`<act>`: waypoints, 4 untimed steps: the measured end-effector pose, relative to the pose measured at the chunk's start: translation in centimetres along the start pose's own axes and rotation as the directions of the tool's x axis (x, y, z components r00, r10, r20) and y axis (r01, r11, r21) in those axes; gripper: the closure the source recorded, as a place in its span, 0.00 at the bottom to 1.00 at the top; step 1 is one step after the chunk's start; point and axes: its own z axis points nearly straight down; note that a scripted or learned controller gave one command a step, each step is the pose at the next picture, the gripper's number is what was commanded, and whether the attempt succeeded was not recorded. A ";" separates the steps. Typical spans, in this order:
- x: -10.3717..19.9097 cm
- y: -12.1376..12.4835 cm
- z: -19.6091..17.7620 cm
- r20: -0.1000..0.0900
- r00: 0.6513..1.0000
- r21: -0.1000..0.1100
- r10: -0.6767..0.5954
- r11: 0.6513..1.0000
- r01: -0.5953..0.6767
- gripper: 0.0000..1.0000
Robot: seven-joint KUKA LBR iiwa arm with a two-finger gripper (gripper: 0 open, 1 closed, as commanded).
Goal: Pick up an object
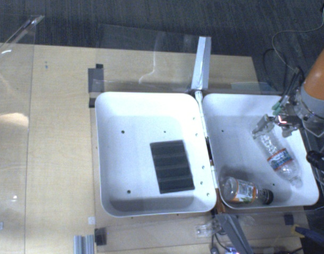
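Observation:
A clear plastic bottle (280,160) with a blue and red label lies slanted in the right bin (233,110). Near that bin's front wall, a small bottle (244,190) with an orange label and a dark cap lies on its side. A black ridged rectangular pad (172,166) lies flat in the left bin (119,115). My gripper (271,123) hangs over the right bin's far right part, just above the clear bottle's upper end. Nothing is visibly held in it.
A metal divider strip (202,62) runs back from the gap between the two bins. Cables (288,41) trail behind the arm at the right. Clear plastic sheets (14,115) cover the wooden bench on the left.

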 end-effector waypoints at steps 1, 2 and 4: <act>-6.4 1.4 5.8 0.001 0.999 0.000 -0.040 0.999 0.040 0.00; -6.5 2.1 14.1 0.007 0.995 -0.014 -0.101 0.995 0.101 0.00; -6.5 2.3 12.8 0.009 0.989 -0.019 -0.151 0.988 0.151 1.00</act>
